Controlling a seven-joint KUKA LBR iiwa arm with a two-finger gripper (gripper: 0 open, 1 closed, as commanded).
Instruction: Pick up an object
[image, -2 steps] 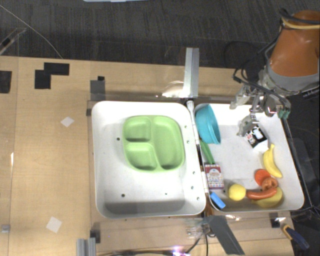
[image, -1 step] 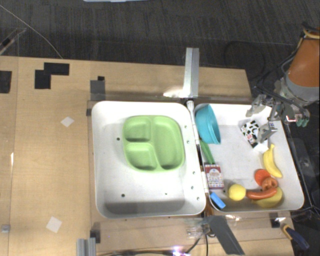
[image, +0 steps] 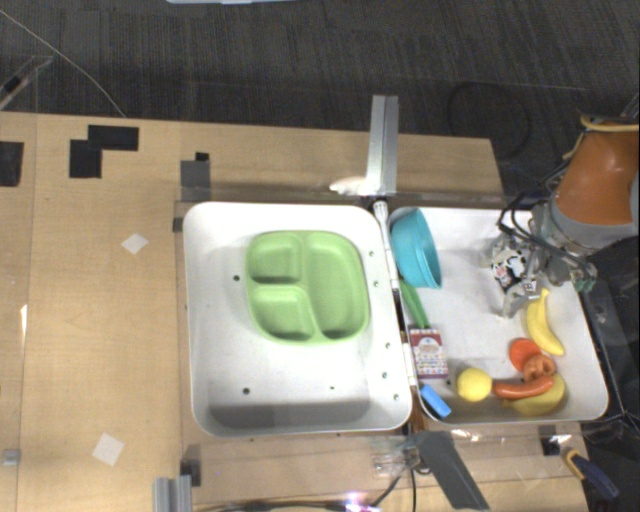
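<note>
My gripper (image: 516, 275) hangs low over the upper right part of the right bin (image: 465, 305), under the grey wrist with its orange band (image: 600, 180). Just below and to its right lies a yellow banana (image: 541, 325), close to it but apart. Along the bin's left wall stands a blue bowl (image: 415, 248) on its side, with a green stick-like item (image: 414, 310) and a red and white box (image: 428, 353) below it. A lemon (image: 473, 384), an orange fruit (image: 525, 355), a red pepper (image: 518, 389) and a yellow fruit (image: 541, 402) crowd the bottom edge.
The left bin (image: 215, 330) holds a green divided plate (image: 305, 285). A small blue item (image: 434, 401) lies in the right bin's bottom left corner. A metal post (image: 384, 145) rises behind the wall between the bins. Bare white floor shows mid-bin, left of the gripper.
</note>
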